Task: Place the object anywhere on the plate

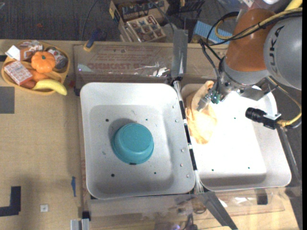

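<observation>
Teal plate sitting upside-down-looking in the middle of the left bin, well apart from everything else. Over in the right bin, a pale yellowish-orange object lying against the left wall, with the gripper right above its top end, maybe touching. Can't tell how the fingers stand or whether anything's pinched, too blurry and overexposed.
</observation>
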You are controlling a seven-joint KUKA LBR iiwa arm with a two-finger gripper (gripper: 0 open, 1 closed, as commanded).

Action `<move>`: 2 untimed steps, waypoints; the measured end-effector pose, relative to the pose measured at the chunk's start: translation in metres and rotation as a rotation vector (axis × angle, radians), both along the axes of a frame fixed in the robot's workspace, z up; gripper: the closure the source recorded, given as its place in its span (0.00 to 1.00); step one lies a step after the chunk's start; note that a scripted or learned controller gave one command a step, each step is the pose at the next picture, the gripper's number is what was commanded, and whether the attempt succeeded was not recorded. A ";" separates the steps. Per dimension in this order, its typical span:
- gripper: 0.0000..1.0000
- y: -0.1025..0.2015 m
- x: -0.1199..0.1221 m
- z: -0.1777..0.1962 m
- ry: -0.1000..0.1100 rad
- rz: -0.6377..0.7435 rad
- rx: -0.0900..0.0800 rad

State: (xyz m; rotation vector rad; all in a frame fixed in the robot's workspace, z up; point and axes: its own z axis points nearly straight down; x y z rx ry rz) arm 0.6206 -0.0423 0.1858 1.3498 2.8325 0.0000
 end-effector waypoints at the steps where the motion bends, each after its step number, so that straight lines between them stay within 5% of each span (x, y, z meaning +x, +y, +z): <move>1: 1.00 -0.001 0.001 0.040 -0.001 -0.001 0.001; 2: 1.00 0.053 -0.003 0.032 0.000 0.398 0.000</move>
